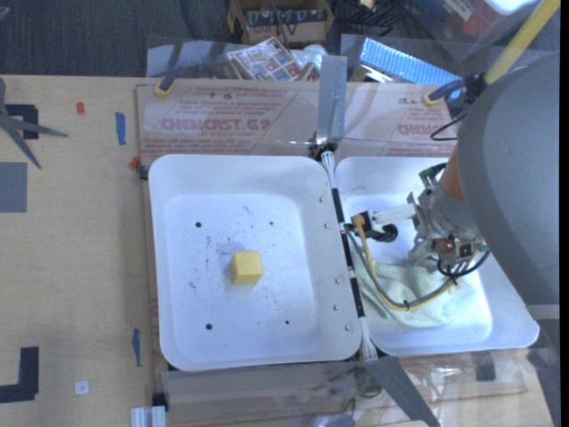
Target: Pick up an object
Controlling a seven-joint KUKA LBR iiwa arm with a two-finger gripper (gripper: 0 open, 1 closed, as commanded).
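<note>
Pale crumpled cloth [411, 294] lower right, under pincer [433, 245], finger state impossible to tell; best approached straight down onto a raised fold, clear of bin wall [348, 265].

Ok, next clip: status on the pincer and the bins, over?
Pincer low in right bin, over pale cloth; grip state unclear. Yellow block alone in left bin, untouched. Divider rim between pincer and block.

Scissors [22, 132] at bench's [71, 238] left edge; blue tape strips [120, 128], possibly markers.
</note>
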